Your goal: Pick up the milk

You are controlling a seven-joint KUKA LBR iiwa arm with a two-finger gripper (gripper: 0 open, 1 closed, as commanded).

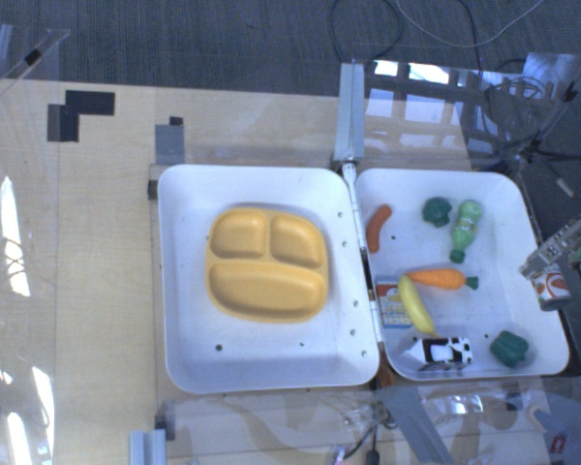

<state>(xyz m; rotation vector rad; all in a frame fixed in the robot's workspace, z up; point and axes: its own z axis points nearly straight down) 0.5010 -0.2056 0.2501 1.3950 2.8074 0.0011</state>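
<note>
Milk [446,352], a small black-and-white carton, lies at the right bin's [504,187] near edge, just beside the banana [415,304]. Likely light, stiff and smooth; pinch across its flat sides. End effector [554,260] at the bin's right rim; grip state unclear.

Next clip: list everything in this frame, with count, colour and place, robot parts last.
Shallow white bins: two, side by side on the bench.
Yellow three-compartment plastic tray: one, left bin.
Red-orange sausage: one, right bin, upper left.
Dark green broccoli: one, right bin top.
Light green bottle: one, beside the broccoli.
Orange carrot: one, right bin centre.
Yellow banana: one, below the carrot.
Black-and-white milk carton: one, right bin, lower edge.
Dark green pepper: one, lower right corner.
Hand: one, grey, right bin's right edge.
</note>
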